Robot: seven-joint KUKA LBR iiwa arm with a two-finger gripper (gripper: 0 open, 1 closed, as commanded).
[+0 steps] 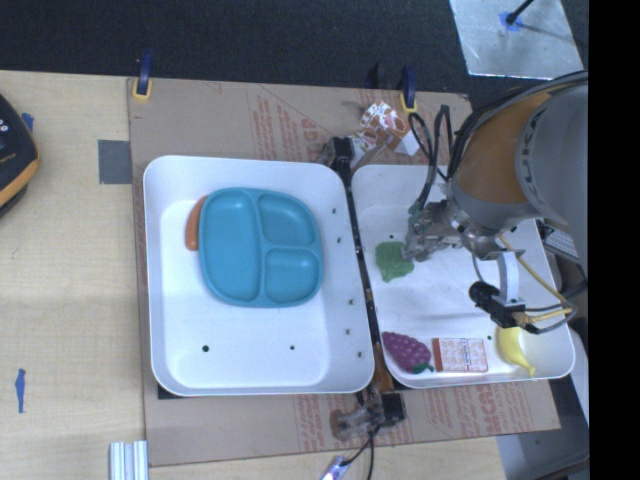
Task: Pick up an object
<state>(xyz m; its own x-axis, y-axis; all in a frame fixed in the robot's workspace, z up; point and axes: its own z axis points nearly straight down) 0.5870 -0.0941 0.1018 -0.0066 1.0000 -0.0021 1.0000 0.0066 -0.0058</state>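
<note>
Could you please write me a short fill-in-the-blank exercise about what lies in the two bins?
The blue plate lies in the ___ bin.
The grapes are ___ in colour.
The pincer hangs beside the ___ toy.
The banana lies in the right bin's near ___ corner.

Missing words: left; purple; green; right
</note>
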